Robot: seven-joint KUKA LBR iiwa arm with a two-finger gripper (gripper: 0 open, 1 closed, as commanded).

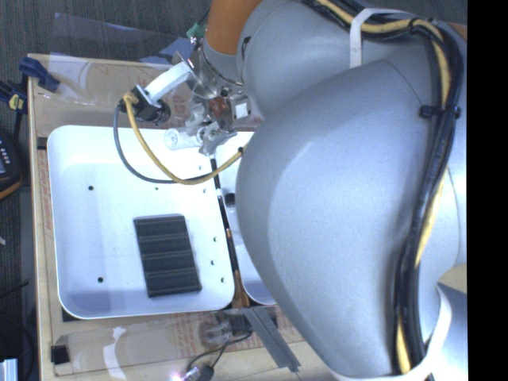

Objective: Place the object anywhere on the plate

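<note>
A dark grey ribbed rectangular plate (167, 255) lies flat in the left white bin (79, 213), toward its front right. My gripper (205, 136) hangs over the bin's far right corner, well behind the plate and apart from it. A small pale, see-through piece (176, 140) shows just left of the gripper; I cannot tell whether it is held or what it is. The big grey arm (341, 181) hides what lies under the wrist.
A yellow and black cable (139, 161) loops from the wrist over the back of the left bin. The arm covers nearly all of the right bin (252, 292). A dark divider (226, 228) runs between the bins. Blue clamps (36, 74) sit at the bench's far left.
</note>
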